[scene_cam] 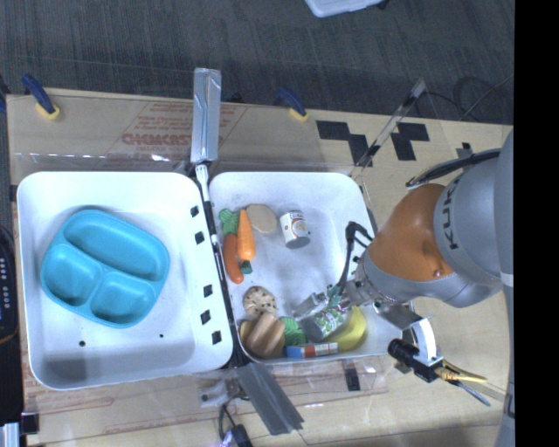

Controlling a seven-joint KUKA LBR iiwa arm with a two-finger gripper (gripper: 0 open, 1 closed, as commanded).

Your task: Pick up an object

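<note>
The bench is topped with a tan cardboard sheet (pixel 262 118) printed with faded red lettering near its far edge and black square marks towards its far right corner. Two blue spring clamps, one at the far left corner (pixel 39 96) and one near the middle of the far edge (pixel 292 102), grip that edge. A clear plastic film (pixel 105 157), slightly glossy, overlies the cardboard on the left. Beyond the bench lies a dark grey ribbed floor covering (pixel 175 35). A pale object (pixel 345 5) sits at the top edge, cut off. Lighting is even and diffuse.
</note>
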